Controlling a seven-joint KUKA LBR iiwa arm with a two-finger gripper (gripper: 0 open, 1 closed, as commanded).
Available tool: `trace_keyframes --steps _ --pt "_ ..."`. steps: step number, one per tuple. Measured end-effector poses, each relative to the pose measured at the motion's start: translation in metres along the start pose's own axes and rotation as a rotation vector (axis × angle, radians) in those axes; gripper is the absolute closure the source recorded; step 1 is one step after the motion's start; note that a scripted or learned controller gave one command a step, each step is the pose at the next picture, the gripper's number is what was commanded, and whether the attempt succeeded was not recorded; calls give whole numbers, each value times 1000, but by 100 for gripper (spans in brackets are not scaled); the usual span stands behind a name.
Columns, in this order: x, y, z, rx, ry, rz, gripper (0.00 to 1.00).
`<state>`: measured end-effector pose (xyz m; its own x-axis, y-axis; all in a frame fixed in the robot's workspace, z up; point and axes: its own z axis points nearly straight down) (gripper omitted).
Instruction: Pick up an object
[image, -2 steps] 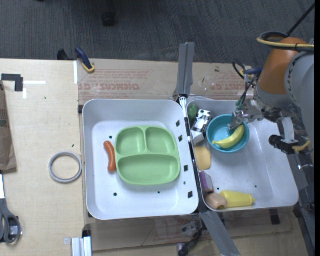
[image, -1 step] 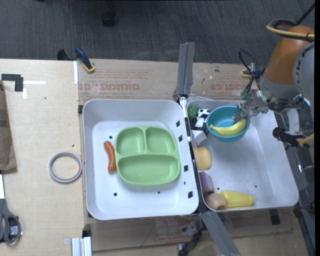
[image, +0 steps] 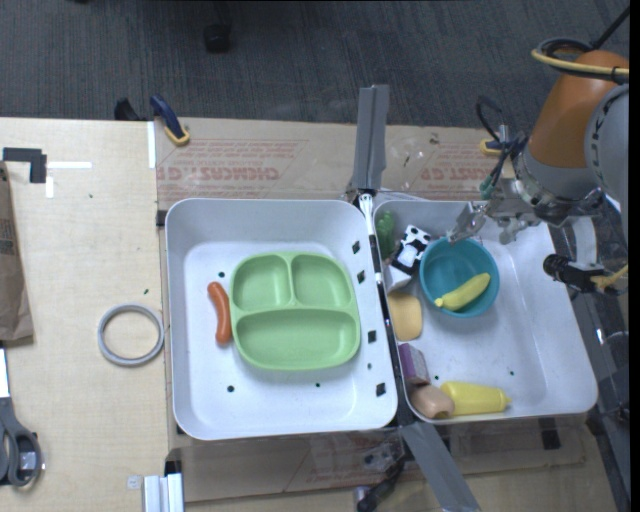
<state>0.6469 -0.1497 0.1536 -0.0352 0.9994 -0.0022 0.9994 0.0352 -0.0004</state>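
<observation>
Two white bins sit side by side on the tabletop (image: 80, 260).

The left bin (image: 190, 330) contains two items: one green divided plate (image: 296, 310) with three compartments, lying flat near the centre, and one orange sausage-shaped toy (image: 219, 310) lying just beside the plate's left edge.

The right bin (image: 540, 350) contains one blue bowl (image: 458, 278) with one yellow banana (image: 466, 291) resting inside it. Against the bin's left wall, from far to near: one small green item (image: 386, 228), one black-and-white toy (image: 409, 249), one tan piece (image: 405, 315), one purplish item (image: 415, 365) partly hidden at the wall, and one tan rounded object (image: 431, 402) touching one yellow bottle-like object (image: 476, 398) lying on its side along the near edge.

The arm (image: 580, 110) enters from the right, and the gripper (image: 478, 222) is positioned over the far part of the right bin, just above the far rim of the blue bowl. Whether it is apart or together cannot be told at this resolution; nothing is visibly held.

Outside the bins on the tabletop: one grey ring (image: 130, 333) to the left of the left bin, and one blue-and-yellow clamp (image: 170, 120) at the far edge.
</observation>
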Motion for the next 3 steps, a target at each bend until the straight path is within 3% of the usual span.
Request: trace_keyframes --steps 1,2,3 --pt "-39 -5 56 -7 0 -50 0" --pt "-11 -9 58 -8 -2 -429 0" --pt "21 -17 58 -6 -5 -50 0"
